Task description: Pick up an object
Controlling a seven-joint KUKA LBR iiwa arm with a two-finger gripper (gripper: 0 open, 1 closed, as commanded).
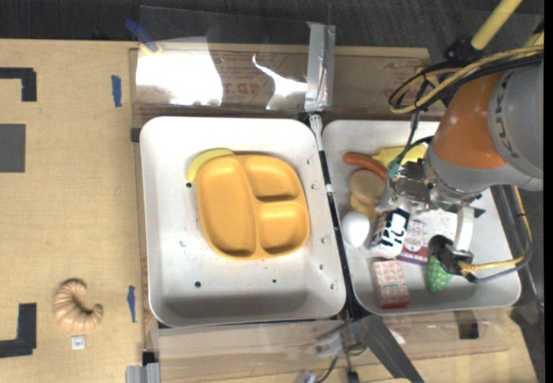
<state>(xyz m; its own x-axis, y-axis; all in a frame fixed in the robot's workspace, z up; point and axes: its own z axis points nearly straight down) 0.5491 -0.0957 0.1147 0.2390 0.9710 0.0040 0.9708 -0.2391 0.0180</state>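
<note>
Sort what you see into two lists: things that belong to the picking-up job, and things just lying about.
Job: arm; right bin with white egg, pink box, green toy, sausage.

Lying about: orange divided tray in left bin; croissant on bench.

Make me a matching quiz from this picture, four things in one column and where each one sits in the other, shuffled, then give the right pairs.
Things:
1. orange tray
2. white egg
3. croissant
4. pink box

Places:
A. on the cardboard outside the bins
B. near edge of the right bin
C. in the left bin
D. right bin, beside the divider between the bins

Pairs: 1-C, 2-D, 3-A, 4-B
</note>
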